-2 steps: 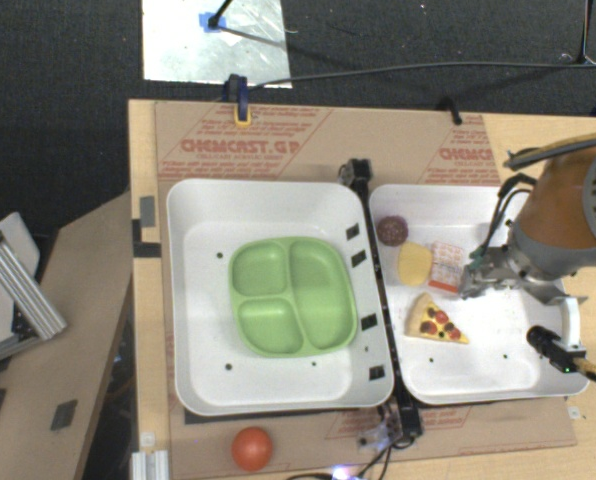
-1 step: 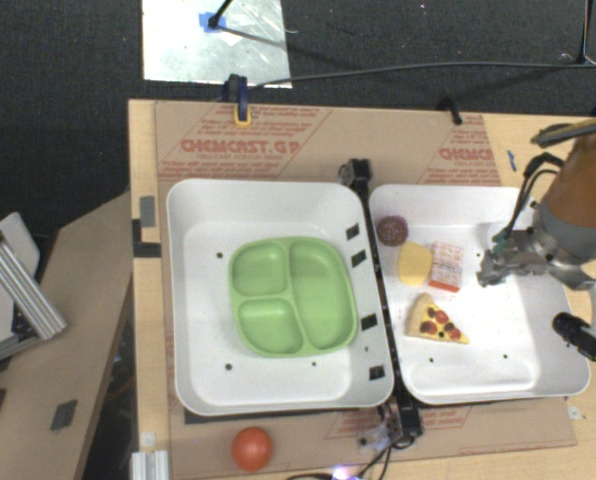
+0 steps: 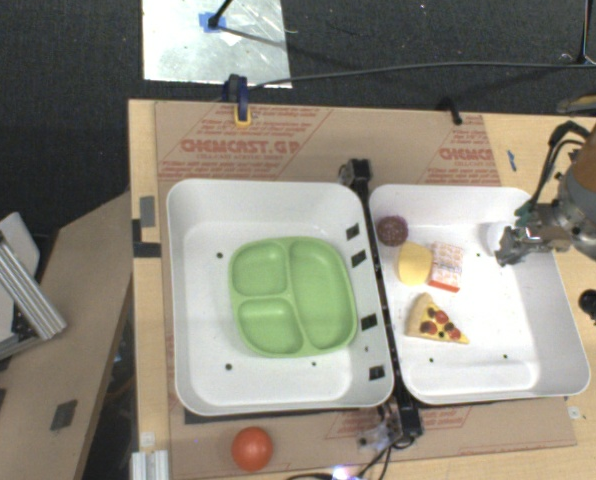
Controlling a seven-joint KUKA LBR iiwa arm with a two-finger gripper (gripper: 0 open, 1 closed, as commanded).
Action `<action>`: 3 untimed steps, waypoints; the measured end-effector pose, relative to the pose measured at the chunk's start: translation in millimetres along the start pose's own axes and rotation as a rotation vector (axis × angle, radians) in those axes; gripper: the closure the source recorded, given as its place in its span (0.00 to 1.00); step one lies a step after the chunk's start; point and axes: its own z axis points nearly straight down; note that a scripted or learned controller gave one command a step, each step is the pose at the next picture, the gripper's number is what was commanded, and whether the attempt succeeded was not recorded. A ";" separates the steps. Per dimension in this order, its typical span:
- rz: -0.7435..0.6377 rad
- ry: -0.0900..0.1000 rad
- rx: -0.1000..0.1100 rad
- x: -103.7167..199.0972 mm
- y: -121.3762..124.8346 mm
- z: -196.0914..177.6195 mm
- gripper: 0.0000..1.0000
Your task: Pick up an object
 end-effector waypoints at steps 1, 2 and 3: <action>0.000 0.000 0.000 -0.3 1.4 -51.2 1.00; -0.001 0.001 0.002 40.3 19.4 -38.9 1.00; -0.003 0.002 0.004 86.4 26.4 -27.2 1.00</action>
